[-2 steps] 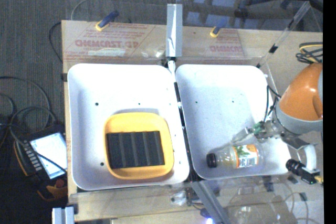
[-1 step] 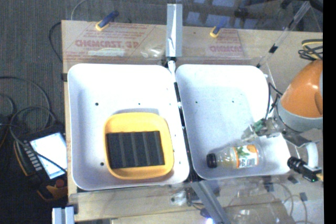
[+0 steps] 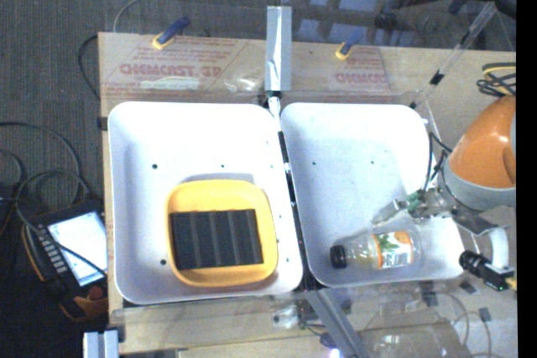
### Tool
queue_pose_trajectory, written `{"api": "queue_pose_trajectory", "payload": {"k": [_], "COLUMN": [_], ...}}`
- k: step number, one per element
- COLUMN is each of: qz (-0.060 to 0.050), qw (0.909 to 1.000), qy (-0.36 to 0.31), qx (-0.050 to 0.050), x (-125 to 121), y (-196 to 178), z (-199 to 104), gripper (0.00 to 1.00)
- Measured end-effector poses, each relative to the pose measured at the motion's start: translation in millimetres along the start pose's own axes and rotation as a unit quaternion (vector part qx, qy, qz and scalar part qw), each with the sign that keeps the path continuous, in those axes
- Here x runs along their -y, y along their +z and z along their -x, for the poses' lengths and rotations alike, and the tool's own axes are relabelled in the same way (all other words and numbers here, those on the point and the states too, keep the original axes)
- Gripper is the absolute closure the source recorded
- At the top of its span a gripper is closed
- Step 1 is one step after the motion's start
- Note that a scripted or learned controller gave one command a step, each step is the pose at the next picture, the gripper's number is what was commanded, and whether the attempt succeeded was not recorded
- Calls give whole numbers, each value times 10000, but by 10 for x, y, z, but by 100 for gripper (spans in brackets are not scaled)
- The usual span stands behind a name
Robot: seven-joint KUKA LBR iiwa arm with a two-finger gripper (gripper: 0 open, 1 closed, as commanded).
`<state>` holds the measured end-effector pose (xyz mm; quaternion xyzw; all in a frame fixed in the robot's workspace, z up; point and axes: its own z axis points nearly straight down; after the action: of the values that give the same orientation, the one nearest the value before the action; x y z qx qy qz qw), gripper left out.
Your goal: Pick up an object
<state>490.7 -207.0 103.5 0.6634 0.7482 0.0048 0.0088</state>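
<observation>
Gripper: the two-finger gripper [image 3: 411,207] sits at the right side of the right bin, below the orange band of the grey arm [image 3: 487,151]; it is small and partly lost in glare, so I cannot tell its state.

Gripper and bottle: the gripper hovers just above and slightly right of the bottle's body; nothing can be seen caught in it.

Task's thing: a clear plastic bottle with a black cap and an orange-and-white label [image 3: 375,251] lies on its side near the front wall of the right shallow white bin [image 3: 352,147], cap pointing left, base toward the arm.

How it should handle: judged from its look, light, with thin walls that give a little under pressure. The round, smooth plastic is likely slippery and apt to roll toward or away from the front wall when nudged. It may hold some liquid, which would shift the weight; too hard to tell.

Where to take hold: across the labelled middle of the body, fingers closing on the two long sides at right angles to the bottle's axis. The label may offer a bit more friction than bare plastic. The neck by the cap is narrower and would slip more easily.

Room: the front wall lies close beside the bottle, so the finger on that side has little space.

Other thing: a yellow rounded plastic tray with a dark ribbed inset [image 3: 222,235] rests in the left shallow white bin [image 3: 151,138], well apart from the gripper.
</observation>
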Motion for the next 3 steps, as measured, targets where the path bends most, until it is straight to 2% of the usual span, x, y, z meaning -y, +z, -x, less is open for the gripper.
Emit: {"api": "queue_pose_trajectory", "payload": {"k": [1, 2, 3], "qz": [-100, -52, -34], "qw": [9959, 10000, 9960], "qy": [898, 17, 887], "qx": [-28, -5, -91], "x": [63, 39, -7], "y": [-246, 110, 91], "z": [20, -26, 49], "gripper": [0, 0, 0]}}
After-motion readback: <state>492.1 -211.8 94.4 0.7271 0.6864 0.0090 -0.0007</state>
